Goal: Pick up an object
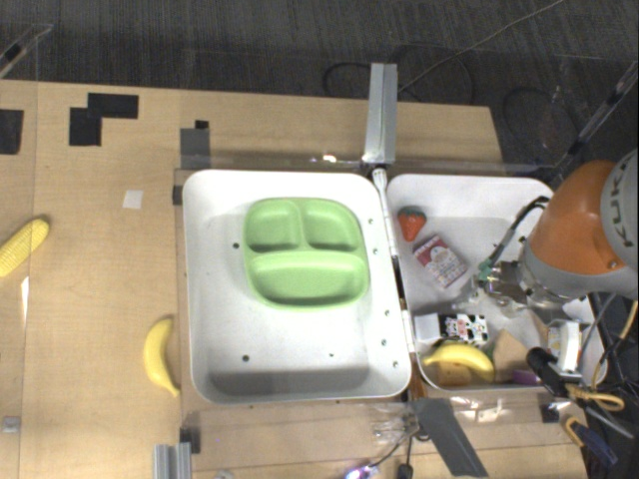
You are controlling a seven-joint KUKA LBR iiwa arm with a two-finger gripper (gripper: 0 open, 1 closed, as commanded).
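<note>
From above, the arm (584, 233) reaches into the right bin (469, 193) and covers its right side; the gripper (499, 285) is hard to make out, so its state cannot be told. A strawberry (411, 224), a packet (440, 261), a small carton (464, 326) and a banana (460, 358) lie there. The left bin (215, 267) holds a green tray (304, 250).
</note>
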